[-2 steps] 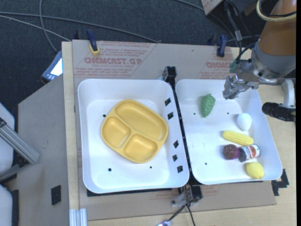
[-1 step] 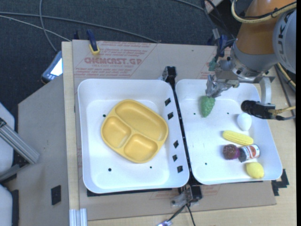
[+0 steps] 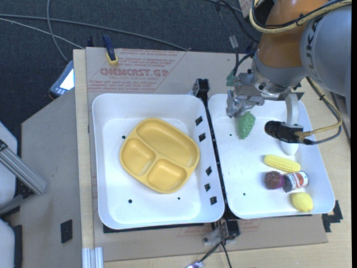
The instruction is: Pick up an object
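My gripper [image 3: 239, 109] hangs over the far left part of the right bin [image 3: 240, 200]. A green bumpy object [image 3: 246, 125] lies right under it, its upper end meeting the gripper's tip. Whether the gripper holds it I cannot tell. Further right in the same bin lie a yellow corn cob [image 3: 281, 162], a dark red round fruit [image 3: 273, 180], a small red-labelled can [image 3: 296, 181] on its side and a yellow lemon [image 3: 302, 201].
A yellow divided plate [image 3: 160, 155] lies in the middle of the left bin [image 3: 106, 149]. A black-clipped divider [image 3: 207, 149] separates the two bins. The arm's orange-banded wrist [image 3: 287, 32] looms over the right bin's far edge.
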`<state>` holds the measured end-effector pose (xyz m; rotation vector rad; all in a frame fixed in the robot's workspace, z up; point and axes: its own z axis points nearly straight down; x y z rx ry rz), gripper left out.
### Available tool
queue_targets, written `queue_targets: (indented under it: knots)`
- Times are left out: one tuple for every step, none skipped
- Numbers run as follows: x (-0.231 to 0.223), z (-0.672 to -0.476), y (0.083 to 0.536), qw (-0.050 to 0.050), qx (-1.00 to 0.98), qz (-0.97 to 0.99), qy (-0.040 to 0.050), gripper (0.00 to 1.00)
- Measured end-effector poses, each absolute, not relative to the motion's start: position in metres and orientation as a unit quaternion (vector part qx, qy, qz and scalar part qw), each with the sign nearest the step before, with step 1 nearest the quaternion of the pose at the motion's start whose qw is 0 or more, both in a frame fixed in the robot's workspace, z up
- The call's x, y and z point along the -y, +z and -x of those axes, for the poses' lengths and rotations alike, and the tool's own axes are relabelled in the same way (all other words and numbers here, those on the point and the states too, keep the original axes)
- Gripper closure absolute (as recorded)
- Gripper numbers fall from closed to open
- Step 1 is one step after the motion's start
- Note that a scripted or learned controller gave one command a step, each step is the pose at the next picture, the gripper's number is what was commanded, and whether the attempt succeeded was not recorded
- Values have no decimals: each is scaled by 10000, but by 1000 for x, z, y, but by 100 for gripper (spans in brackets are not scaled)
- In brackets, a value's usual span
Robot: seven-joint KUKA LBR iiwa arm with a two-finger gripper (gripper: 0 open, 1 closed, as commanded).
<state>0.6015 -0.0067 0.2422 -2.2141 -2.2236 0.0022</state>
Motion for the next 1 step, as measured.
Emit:
queue_targets:
  knots:
    - [-51, -592, 241, 19, 7092, 7050, 2, 100]
